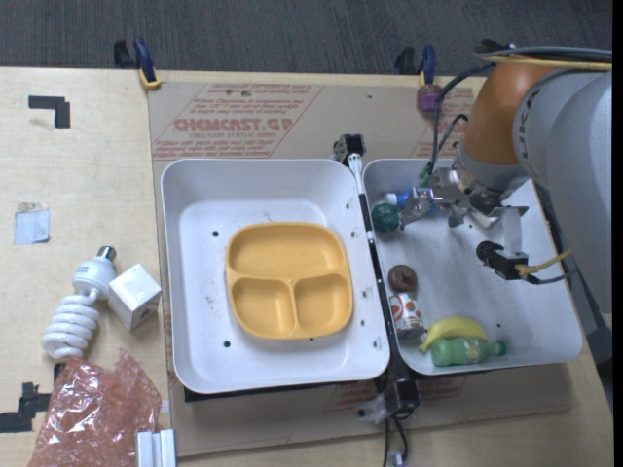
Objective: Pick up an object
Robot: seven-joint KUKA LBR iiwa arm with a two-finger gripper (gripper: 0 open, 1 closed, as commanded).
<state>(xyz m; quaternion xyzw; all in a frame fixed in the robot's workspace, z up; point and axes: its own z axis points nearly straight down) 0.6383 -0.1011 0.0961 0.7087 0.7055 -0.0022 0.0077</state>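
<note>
In the right white bin (545, 343), at about 6 o'clock, a green plastic bottle (467, 351) lies touching a yellow banana (456, 331). Just beyond stand a small printed can (407, 312) and a brown round piece (402, 278). At 10 o'clock a dark green ball (385, 218) sits just beside the gripper (421, 202). Whether the claw is released or clenched I cannot tell. It may push the ball against the bin wall, and the ball would roll away.
</note>
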